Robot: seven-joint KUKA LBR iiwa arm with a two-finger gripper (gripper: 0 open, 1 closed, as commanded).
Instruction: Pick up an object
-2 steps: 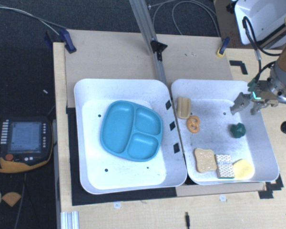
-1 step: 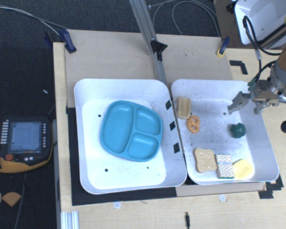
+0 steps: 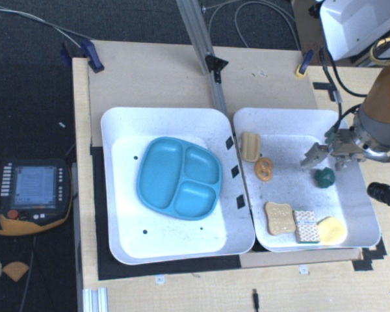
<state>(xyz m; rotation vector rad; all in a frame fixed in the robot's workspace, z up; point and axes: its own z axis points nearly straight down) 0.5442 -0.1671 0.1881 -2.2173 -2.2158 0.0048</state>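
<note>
My gripper hangs over the right part of the right bin. Its fingers are spread open with nothing between them. A small dark green object lies on the bin floor just in front of the fingertips, apart from them. Further left in this bin are a tan bread-like piece and a small orange pretzel-like piece. Along the near wall lie a toast slice, a checkered block and a yellow round piece.
The left bin holds a blue divided plate. A grey metal post runs down to the seam between the bins. A handheld control pendant lies off the bench at the left. Cables hang at the right, behind the arm.
</note>
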